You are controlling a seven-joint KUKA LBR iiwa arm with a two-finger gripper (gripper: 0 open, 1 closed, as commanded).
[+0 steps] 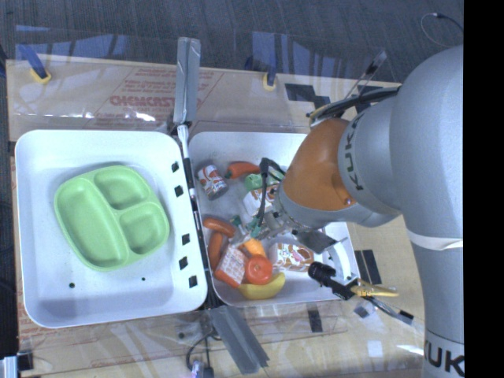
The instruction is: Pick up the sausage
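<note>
From the camera above the bench, my arm (pixel 409 172) comes in from the right of the frame, and its orange band (pixel 319 172) hangs over the right bin (pixel 236 142). My gripper (pixel 264 220) sits low over the middle of that bin, mostly hidden beneath my own wrist; I cannot tell how my jaws stand, or whether anything is between them.

The sausage (pixel 219 227) lies left of centre in the right bin, just left of my gripper, near the bin's left wall. Below it lies a second orange-brown piece (pixel 216 248), touching a red-and-white packet (pixel 231 264). A tomato (pixel 258 269) rests on a banana (pixel 264 287) at the bin's lower edge. A small can (pixel 211 179) and a red pepper (pixel 242 168) lie toward the bin's upper left.

The left bin (pixel 39 290) holds a green divided plate (pixel 110 215).
</note>
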